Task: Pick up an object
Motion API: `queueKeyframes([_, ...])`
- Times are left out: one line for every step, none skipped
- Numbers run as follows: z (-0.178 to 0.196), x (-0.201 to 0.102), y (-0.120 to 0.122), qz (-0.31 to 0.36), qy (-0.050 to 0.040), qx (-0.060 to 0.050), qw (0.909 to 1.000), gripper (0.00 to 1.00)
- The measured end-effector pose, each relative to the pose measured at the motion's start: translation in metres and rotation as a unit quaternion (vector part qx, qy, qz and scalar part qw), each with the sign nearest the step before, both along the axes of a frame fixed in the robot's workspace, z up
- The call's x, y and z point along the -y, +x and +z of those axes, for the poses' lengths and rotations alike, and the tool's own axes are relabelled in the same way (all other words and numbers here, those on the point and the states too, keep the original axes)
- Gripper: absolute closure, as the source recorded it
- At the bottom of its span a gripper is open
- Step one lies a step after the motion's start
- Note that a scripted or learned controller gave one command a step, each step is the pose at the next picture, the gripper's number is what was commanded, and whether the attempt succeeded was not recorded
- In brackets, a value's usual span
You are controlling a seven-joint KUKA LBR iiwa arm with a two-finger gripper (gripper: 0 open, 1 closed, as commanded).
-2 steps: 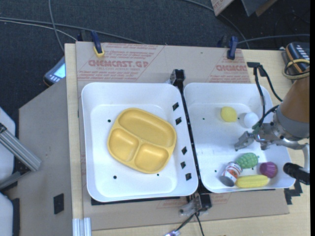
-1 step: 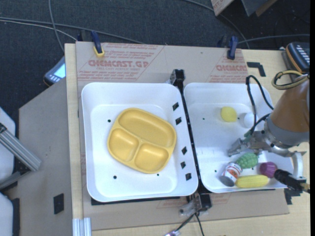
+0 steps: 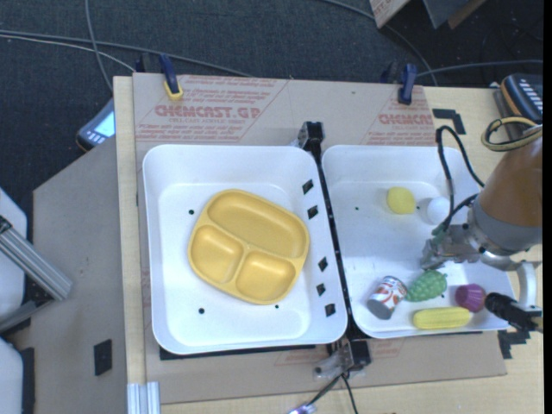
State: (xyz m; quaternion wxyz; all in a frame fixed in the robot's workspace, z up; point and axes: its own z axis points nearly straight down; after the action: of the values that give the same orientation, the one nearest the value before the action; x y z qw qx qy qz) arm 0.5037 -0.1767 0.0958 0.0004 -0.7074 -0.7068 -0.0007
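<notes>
Claw (image 3: pixel 442 255) low in right bin (image 3: pixel 362 179), just above green toy (image 3: pixel 427 286); grip state cannot be told. Yellow divided plate (image 3: pixel 248 245) in left bin (image 3: pixel 164 231).

Yellow divided tray (image 3: pixel 248 247), yellow ball (image 3: pixel 400 200), green toy (image 3: pixel 427 286), purple cup (image 3: pixel 470 297), white bins (image 3: pixel 164 231).

Glossy smooth plastic of the yellow divided tray (image 3: pixel 248 246) and white bins (image 3: pixel 164 231); matt printed cardboard backing (image 3: pixel 259 102).
</notes>
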Motion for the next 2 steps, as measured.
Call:
queueKeyframes([0.056, -0.007, 0.008, 0.001, -0.0016, 0.003, 1.0000, 1.00])
queueKeyframes([0.119, -0.006, 0.004, 0.001, -0.0019, 0.003, 1.0000, 1.00])
